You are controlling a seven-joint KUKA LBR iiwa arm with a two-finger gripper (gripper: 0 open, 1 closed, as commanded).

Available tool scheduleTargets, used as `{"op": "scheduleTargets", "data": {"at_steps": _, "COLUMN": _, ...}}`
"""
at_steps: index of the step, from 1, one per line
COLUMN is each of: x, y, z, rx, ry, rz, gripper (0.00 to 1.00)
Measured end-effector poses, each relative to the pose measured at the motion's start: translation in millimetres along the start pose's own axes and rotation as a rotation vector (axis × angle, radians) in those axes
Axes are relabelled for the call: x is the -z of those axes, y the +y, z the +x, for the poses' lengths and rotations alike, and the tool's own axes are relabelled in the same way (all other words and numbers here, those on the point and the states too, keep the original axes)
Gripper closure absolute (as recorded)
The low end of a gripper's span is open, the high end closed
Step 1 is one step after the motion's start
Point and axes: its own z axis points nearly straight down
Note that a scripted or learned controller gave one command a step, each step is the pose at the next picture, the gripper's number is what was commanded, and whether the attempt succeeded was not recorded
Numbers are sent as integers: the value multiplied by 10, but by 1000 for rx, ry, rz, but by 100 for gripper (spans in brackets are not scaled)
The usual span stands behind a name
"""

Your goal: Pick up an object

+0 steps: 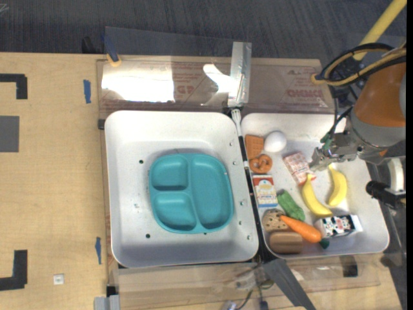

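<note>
Nothing is lifted yet, as far as I can judge: every item in the shallow white right-hand bin [381,234] lies flat on its floor, and none hangs from me. The whole pick is left to do.

My pincer [321,161] sits at the middle right of the frame, low over the right-hand bin. It hovers just above the upper tip of the nearer yellow banana [313,199], with the small pink-and-white packet [296,165] just to its left. Whether I am released or clenched I cannot tell; the tip is small and dark against the clutter. I see nothing caught in it.

My arm comes in from the right edge, grey wrist pointing left and slightly down in the picture, the orange band [382,102] above it in the upper right, cables looping over the top.

The likeliest target is that banana, curving down toward lower right, with a second yellow banana [337,187] just beside it on the right. Further left lie a white egg-shaped ball [275,141], an orange cracker-like slab [254,144] and a brown pretzel [261,163]. Below sit a green pepper-like piece [291,206], an orange carrot [302,228] and a black-and-white patterned carton [339,225].

The shallow white left-hand bin [129,192] holds a teal three-compartment plastic tray [191,191], well apart from me.
</note>
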Motion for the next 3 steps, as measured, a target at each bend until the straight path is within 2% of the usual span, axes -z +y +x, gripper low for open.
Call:
{"op": "scheduleTargets", "data": {"at_steps": 1, "x": -11, "y": -5, "z": 3, "rx": 0, "ry": 1, "rz": 2, "gripper": 0}}
{"op": "scheduleTargets", "data": {"at_steps": 2, "x": -584, "y": -441, "z": 293, "rx": 200, "ry": -4, "rz": -17, "gripper": 0}}
{"op": "scheduleTargets", "data": {"at_steps": 3, "x": -481, "y": -422, "z": 297, "rx": 200, "ry": -6, "rz": -22, "gripper": 100}}
